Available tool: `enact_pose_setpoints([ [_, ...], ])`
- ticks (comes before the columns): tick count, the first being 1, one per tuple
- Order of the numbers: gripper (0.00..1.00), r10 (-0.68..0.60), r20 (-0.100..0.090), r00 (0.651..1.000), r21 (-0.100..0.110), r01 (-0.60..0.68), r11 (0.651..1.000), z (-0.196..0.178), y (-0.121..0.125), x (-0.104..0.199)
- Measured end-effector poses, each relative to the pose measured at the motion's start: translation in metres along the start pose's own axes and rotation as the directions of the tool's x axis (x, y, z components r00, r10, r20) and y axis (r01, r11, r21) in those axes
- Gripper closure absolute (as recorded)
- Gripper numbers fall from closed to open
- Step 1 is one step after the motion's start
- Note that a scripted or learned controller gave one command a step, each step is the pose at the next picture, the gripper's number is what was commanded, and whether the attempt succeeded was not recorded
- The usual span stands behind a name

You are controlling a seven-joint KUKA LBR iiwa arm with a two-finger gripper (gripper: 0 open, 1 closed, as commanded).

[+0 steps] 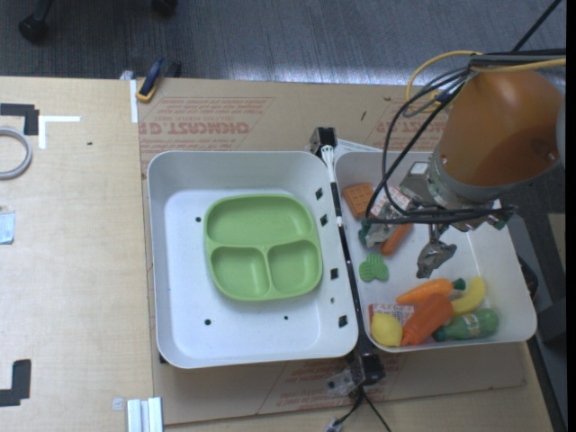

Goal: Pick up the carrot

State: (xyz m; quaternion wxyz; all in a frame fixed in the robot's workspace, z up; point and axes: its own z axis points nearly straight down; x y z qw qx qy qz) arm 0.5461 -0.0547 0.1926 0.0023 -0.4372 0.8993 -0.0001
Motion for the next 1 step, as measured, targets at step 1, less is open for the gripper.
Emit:
enact_pose_setpoints([
  [1, 0.00, -0.051, 0.000, 0.999, 0.000, 0.051, 0.999, 0.0670, -0.0606, 0.0069],
])
